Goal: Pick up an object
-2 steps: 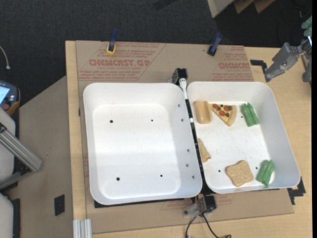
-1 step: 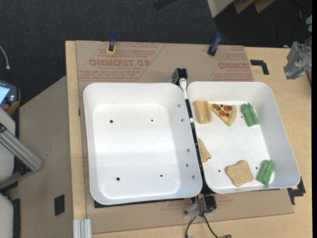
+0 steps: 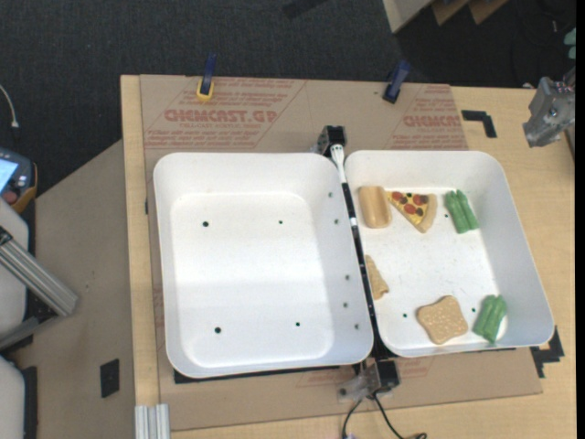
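Right bin (image 3: 512, 236): shallow and white, it lies on the cardboard-topped bench (image 3: 274, 108), and it holds every loose item on view.
Bread roll (image 3: 373, 206): a tan roll lies near the right bin's far left corner, close to the wall it shares with the left bin.
Pizza slice (image 3: 413, 208): it lies just right of the bread roll, its tip pointing toward the right bin's near side.
Far green vegetable (image 3: 461, 211): it lies right of the pizza slice, apart from it, in the right bin's far half.
Tan scrap (image 3: 375, 279): a small flat piece rests against the right bin's left wall, about midway along it.
Toast slice (image 3: 442, 319): it lies near the right bin's near edge.
Near green vegetable (image 3: 491, 318): it lies just beside the toast slice, toward the right bin's near right corner.
Left bin (image 3: 183, 245): white, edge to edge with the right bin.
My gripper (image 3: 547, 115): it hangs beyond the right bin's far right corner, off over the bench; I cannot tell how it is set.
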